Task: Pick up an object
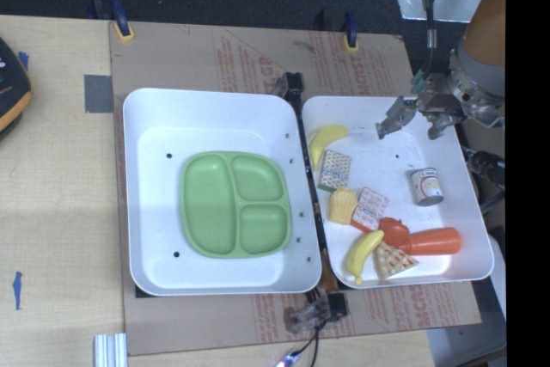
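On the left of the bench (60,185), your left bin (137,185) carries just a green divided plate (234,204), so nothing has been picked yet. Right bin (481,245): banana pieces (325,140), small packets (335,169), a tin can (425,186) and an orange carrot-like toy (430,241) all lie loose, mostly crowded toward the near and dividing walls. Your tool (417,123) hangs spread and empty over the far right corner, bare floor below, can nearest with room around it; the grasp is all still to do.

Tray (234,204) in left bin (146,185)
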Action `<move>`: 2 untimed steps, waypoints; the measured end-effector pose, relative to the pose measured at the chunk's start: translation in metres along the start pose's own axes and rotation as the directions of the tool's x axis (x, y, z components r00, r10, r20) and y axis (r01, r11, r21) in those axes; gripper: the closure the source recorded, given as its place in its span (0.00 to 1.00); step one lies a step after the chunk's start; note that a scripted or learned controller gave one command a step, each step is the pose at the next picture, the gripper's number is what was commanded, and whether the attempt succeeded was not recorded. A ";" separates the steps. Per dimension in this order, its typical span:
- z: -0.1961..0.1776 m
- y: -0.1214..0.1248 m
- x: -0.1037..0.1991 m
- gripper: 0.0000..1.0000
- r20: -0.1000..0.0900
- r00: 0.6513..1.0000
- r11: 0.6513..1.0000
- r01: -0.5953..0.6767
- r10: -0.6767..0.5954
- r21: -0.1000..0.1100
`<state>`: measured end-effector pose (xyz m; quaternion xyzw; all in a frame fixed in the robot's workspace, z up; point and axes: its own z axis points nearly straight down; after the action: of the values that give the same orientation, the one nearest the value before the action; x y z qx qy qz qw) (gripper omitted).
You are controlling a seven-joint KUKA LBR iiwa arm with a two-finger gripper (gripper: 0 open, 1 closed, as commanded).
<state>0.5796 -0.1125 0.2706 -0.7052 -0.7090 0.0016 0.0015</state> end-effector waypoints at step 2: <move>0.180 -0.007 -0.099 0.00 0.000 1.000 1.000 0.001 -0.001 0.002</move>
<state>0.5719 -0.2112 0.0909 -0.7049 -0.7093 0.0020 0.0022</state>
